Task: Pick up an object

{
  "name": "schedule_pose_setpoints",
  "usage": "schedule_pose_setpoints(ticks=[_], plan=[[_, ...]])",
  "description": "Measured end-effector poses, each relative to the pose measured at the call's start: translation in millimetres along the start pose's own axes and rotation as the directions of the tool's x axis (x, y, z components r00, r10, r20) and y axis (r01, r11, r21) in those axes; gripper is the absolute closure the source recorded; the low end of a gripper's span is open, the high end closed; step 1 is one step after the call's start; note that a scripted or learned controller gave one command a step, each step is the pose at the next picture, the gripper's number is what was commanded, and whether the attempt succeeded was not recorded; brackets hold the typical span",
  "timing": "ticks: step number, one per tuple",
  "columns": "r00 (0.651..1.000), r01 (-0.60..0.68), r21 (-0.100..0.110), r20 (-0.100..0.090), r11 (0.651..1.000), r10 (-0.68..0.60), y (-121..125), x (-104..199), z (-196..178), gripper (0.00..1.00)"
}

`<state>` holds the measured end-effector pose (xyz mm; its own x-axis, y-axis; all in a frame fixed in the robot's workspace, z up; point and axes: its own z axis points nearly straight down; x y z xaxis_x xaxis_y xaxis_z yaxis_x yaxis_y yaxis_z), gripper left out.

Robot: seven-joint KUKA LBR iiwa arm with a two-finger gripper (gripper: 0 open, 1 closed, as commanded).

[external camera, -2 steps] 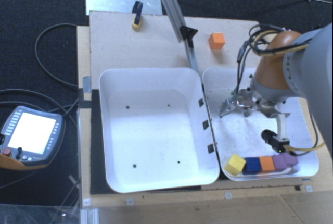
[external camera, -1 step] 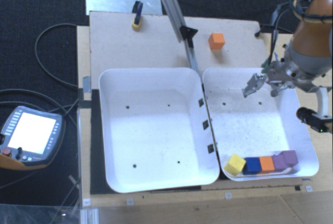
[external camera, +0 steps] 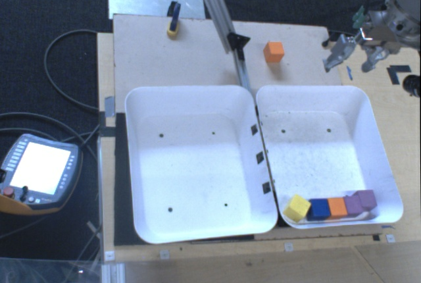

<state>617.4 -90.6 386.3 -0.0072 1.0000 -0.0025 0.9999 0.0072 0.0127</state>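
From the overhead camera, the gripper (external camera: 355, 54) hangs off past the far right corner of the right bin (external camera: 378, 137), above the bare bench rather than over either bin. Its two fingers stand apart with nothing between them, so the hand is empty and spread.

The things to pick sit in a row against the near wall of that right bin: a yellow cube (external camera: 297, 207), a blue cube (external camera: 319, 208), an orange cube (external camera: 337, 206) and two purple cubes (external camera: 361, 201), packed side by side and touching. A lone orange block (external camera: 273, 51) rests on the bench beyond the bins, to the left of the gripper. The left bin (external camera: 135, 143) sits alongside.

To my eye the approach has not begun. Next the arm must swing over a target and come down; the yellow cube, at the open end of the row, looks easiest, since the others leave the fingers little room.
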Motion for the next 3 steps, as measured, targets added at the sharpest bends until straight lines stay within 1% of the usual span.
schedule_pose_setpoints(ticks=[1,2,3], plan=[[1.000,-0.008,0.020,-0.004,1.000,0.008,-61.8,-11.1,122.0,0.00],[1.000,-0.008,0.019,-0.003,1.000,0.008,-78.0,-25.6,264.3,0.00],[1.000,0.000,0.014,-0.005,1.000,0.000,-64.7,9.9,296.9,0.00]])
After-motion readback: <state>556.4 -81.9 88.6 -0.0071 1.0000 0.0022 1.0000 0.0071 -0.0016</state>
